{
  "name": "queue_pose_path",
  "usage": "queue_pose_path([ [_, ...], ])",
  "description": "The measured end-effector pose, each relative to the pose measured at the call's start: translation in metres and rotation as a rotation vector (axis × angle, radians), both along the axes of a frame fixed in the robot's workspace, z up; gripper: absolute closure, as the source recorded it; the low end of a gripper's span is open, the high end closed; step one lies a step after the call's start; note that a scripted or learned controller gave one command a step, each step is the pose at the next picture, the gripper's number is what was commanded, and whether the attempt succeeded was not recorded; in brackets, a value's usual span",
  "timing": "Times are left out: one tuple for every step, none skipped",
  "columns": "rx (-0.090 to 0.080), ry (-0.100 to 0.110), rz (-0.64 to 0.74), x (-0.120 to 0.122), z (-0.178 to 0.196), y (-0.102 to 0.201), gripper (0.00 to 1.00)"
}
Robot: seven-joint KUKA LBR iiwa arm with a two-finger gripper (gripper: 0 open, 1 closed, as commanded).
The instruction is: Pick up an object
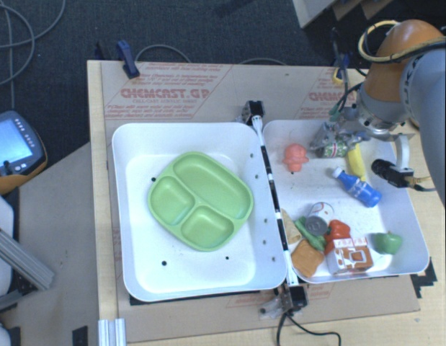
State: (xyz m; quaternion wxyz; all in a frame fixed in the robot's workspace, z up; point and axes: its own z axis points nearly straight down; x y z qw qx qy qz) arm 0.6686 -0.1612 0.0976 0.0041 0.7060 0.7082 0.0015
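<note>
My gripper (329, 145) is low over the back of the right bin (410, 215), close to its far wall. A pink toy (295, 157) lies just to its left. A yellow piece (355, 161) lies just to its right, and a blue bottle (357, 187) rests in front of that. A small greenish thing sits right under the gripper, too hidden to name.
At the right bin's front lie a grey disc (316, 225), a red toy (339, 230), an orange piece (305, 259), a printed box (350, 255) and a green toy (385, 243). The left bin (136, 193) holds a green divided plate (201, 200).
</note>
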Motion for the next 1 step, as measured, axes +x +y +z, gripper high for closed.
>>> queue_pose_path([
  [0.001, 0.006, 0.0, -0.0008, -0.0106, 0.0505, 1.0],
])
